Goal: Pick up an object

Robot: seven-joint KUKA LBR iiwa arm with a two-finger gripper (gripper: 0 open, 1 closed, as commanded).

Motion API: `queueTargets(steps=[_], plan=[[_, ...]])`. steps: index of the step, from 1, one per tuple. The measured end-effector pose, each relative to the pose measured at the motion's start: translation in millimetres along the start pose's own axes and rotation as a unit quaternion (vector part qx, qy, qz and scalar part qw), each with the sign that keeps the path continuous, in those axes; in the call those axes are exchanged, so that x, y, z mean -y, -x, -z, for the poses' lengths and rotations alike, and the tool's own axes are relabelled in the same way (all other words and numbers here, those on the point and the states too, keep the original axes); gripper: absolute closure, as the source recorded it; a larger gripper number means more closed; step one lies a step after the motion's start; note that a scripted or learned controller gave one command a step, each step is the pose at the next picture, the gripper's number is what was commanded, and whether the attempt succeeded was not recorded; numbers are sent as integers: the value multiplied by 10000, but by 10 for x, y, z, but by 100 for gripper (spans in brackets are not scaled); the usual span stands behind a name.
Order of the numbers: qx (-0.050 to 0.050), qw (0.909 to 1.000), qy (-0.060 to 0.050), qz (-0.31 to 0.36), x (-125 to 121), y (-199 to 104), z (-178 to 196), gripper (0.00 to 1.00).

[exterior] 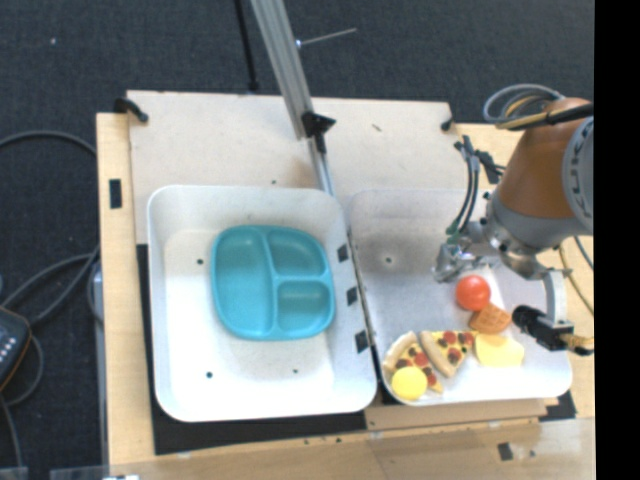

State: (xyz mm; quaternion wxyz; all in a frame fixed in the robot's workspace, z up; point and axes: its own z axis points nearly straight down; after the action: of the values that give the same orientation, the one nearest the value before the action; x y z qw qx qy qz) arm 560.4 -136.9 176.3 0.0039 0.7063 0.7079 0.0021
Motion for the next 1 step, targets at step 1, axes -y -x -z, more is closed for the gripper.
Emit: queueTargets(steps=[1], plan=[[2, 10000, 5, 3, 18, 44, 639, 100]])
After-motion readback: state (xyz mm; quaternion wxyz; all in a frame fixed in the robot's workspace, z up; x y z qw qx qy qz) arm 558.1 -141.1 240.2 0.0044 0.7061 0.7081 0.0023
